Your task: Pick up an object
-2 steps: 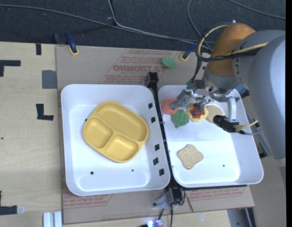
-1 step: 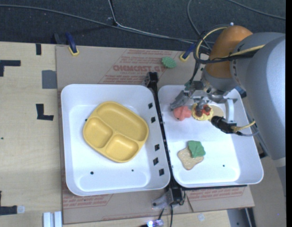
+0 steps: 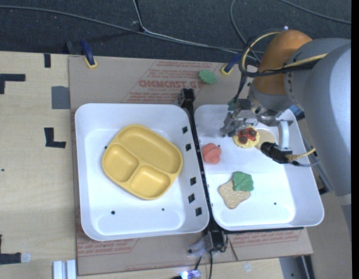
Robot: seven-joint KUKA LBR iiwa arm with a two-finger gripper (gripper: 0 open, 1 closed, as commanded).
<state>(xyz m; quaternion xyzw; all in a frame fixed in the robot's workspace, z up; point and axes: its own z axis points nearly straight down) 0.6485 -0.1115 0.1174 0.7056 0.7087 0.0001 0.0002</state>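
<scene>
A yellow divided tray [image 3: 143, 161] sits in the white left bin [image 3: 89, 214]; the white right bin [image 3: 301, 211] holds pink [image 3: 211, 153], green [image 3: 243, 181], tan [image 3: 232, 196] and red-and-yellow [image 3: 247, 137] pieces.

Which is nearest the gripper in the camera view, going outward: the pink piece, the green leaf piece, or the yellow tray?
1. Pink piece, right bin, left of the gripper.
2. Green leaf piece, right bin, nearer the front.
3. Yellow tray, left bin.

We see soft, even light from above. The white bins [image 3: 139, 112] look bright but not shiny. Shadows are faint. The whole picture is a bit blurry and grainy.
</scene>
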